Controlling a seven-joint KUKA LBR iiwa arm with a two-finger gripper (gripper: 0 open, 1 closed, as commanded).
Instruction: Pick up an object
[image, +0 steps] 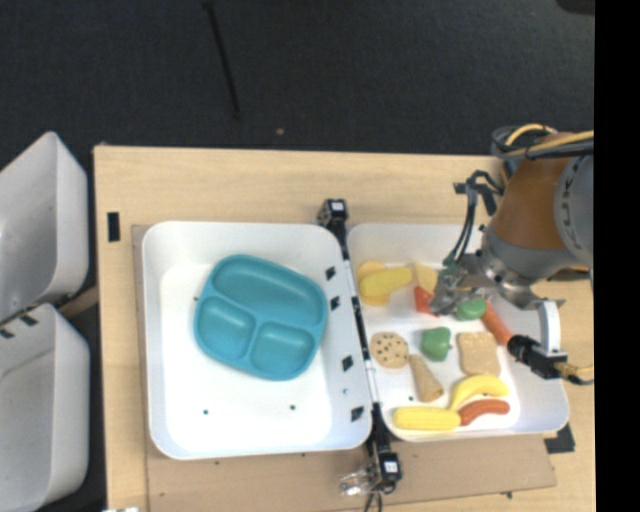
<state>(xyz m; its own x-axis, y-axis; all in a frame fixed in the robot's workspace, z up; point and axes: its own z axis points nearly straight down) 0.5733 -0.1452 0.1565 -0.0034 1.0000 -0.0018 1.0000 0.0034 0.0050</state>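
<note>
My gripper (452, 291) hangs low over the upper middle of the right bin (535, 415), reaching in from the right. Just left of it lies a small red piece (422, 298), and a green piece (470, 308) sits right under its right side. An orange carrot (497, 325) lies beside that. A yellow toy food (384, 283) rests at the bin's upper left. Lower down are a cookie (388, 348), a green pepper (435, 343), a toast slice (478, 352), a cone (427, 378), a banana (478, 387), a red sausage (486, 408) and a yellow corn cob (427, 418).
The left bin (175, 400) holds a blue divided plate (262, 315). A row of black clips (352, 330) runs along the wall between the bins. A black fitting with cable (535, 357) juts from the arm over the right bin's right side.
</note>
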